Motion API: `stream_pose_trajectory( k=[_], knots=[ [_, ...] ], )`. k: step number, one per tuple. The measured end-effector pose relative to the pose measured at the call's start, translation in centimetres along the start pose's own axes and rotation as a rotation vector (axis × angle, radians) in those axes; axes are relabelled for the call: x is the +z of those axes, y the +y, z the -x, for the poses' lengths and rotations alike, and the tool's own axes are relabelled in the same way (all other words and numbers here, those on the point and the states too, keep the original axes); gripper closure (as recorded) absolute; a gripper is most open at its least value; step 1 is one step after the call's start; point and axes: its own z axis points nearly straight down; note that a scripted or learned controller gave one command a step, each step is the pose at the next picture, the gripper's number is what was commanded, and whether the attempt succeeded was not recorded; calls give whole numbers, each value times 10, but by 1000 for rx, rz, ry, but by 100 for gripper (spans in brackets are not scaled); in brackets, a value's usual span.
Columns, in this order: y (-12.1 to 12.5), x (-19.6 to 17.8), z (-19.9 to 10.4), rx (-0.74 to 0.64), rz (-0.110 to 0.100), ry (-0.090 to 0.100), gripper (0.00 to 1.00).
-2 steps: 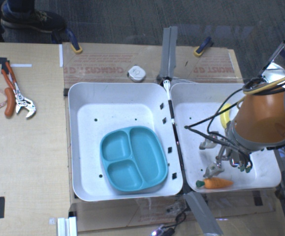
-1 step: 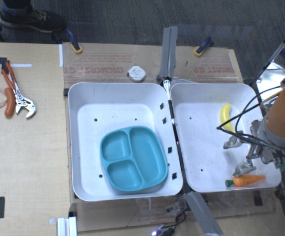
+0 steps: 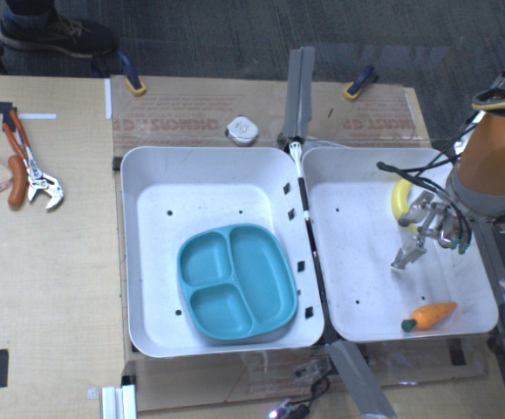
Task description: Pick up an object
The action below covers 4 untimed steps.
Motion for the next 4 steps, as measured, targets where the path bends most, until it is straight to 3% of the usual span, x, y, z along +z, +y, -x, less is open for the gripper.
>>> stream_pose_trajectory(
  k=[1, 2, 3, 4],
  knots=[
    [-48, 0, -65, 210, -1, 3, 0],
    [-42, -6, -62, -271, 20, -16, 0],
    [-19, -8, -69, -747, 15, -33, 0],
    [-18, 0, 30, -361, 1, -2, 0]
  ],
)
